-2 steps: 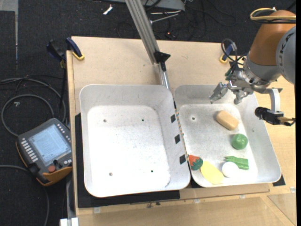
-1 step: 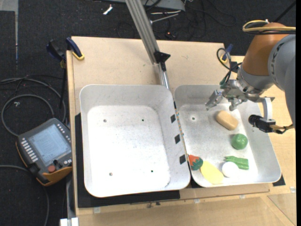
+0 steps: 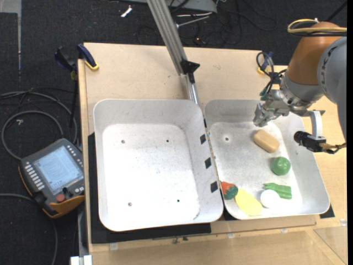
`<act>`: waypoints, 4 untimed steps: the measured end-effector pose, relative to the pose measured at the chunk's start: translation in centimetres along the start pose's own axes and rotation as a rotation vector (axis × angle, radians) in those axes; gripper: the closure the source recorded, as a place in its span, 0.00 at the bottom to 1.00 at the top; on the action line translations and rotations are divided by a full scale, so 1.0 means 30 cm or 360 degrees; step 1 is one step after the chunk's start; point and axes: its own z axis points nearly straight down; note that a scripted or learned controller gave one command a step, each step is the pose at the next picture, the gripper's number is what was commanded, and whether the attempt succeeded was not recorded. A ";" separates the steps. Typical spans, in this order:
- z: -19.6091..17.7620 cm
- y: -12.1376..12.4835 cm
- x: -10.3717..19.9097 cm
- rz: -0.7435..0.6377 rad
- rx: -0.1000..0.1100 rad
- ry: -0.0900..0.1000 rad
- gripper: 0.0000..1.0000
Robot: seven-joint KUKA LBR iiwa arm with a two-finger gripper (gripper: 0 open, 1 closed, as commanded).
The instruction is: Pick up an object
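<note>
Gripper [image 3: 261, 120]: lowered into the right bin [image 3: 309, 203], just above a tan block [image 3: 266, 141]; whether the jaws are open or closed cannot be told.
Other items: green ball [image 3: 281, 165], yellow piece [image 3: 248, 203] nearer the front.
Left bin [image 3: 102, 148]: white, on the desk [image 3: 138, 70].

Green ball [image 3: 281, 165], tan block [image 3: 266, 141], white bins [image 3: 110, 112]

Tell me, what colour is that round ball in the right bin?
Green. The ball shows in the camera view, in the right bin.
</note>
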 end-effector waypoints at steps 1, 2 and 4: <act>-0.155 -0.011 0.019 -0.0004 -0.0005 0.0000 1.00; -0.343 -0.031 0.041 -0.0005 -0.0007 0.0000 1.00; -0.400 -0.002 0.224 -0.0013 0.0003 0.0006 1.00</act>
